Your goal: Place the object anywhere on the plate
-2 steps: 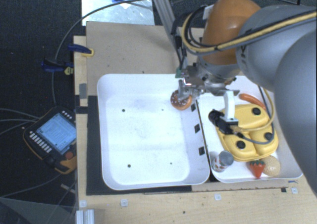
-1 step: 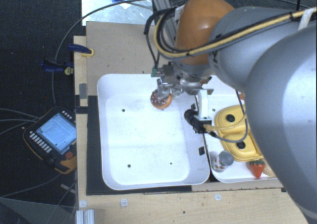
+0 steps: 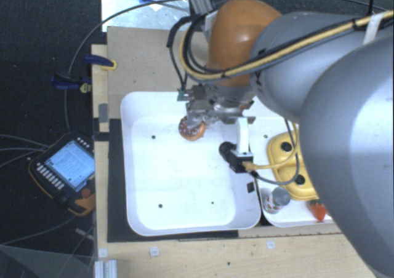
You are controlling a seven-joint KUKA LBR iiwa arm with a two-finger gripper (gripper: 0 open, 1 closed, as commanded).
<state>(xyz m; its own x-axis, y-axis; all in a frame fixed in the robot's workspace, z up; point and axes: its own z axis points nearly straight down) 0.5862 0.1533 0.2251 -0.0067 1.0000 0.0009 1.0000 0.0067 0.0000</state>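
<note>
- Camera view: the grey arm (image 3: 332,86) comes in from three o'clock and covers most of that side, its orange band (image 3: 237,31) swelling just above the wrist at about twelve o'clock.
- Black and yellow cables (image 3: 203,67) loop around the wrist below the band.
- The end effector (image 3: 196,120) hangs over the far part of the left bin (image 3: 184,209), toward the bin's twelve o'clock edge.
- Right under it sits a small round orange-brown object (image 3: 192,129), partly covered by the metal of the end effector.
- I cannot tell from here whether the object is pinched or simply lies on the bin floor beneath, nor how the end effector stands.
- At four o'clock from the object a white bracket with a black block (image 3: 237,150) hangs off the wrist, over the left bin's right side.
- The right bin (image 3: 289,220) lies at three o'clock of the left one, mostly hidden by the arm.
- In it I see a yellow plate-like dish (image 3: 289,160), a small grey-and-white thing (image 3: 277,198) at its six o'clock, and a bit of orange-red (image 3: 317,211) near the bin's near edge.
- The object and the yellow dish are well apart, in different bins.
- The bench (image 3: 141,61) is tan board; at nine o'clock, off the bench, lies a handheld pendant (image 3: 64,169) with a lit blue screen.
- Blue clamps (image 3: 80,80) grip the bench's left edge at about ten o'clock.
</note>
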